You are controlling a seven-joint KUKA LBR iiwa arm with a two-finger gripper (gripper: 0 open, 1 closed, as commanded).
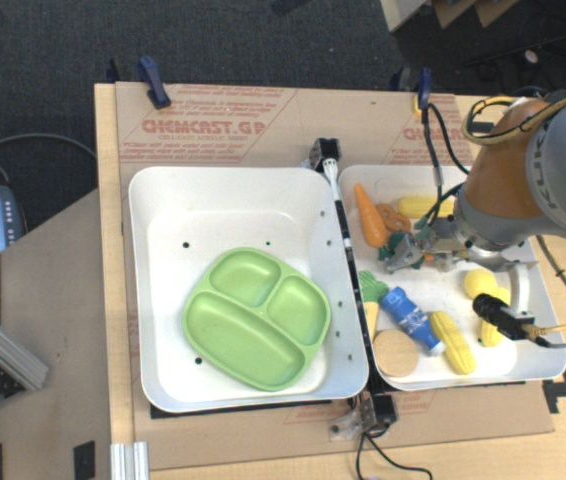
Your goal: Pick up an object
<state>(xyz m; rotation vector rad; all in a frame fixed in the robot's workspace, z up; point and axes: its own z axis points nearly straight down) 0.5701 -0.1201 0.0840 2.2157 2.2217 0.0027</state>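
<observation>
The hand hangs low in the right bin; whether it is clenched or released, I cannot tell. A carrot lies just beside it, a blue bottle nearby.

Orange carrot lying tilted, right bin's upper-left.

- The arm enters from three o'clock — a bulky grey body filling the upper right of the camera view.
- Its orange band sits toward nine o'clock of the grey section.
- The gripper points toward eight o'clock from the wrist, low and slanted.
</observation>
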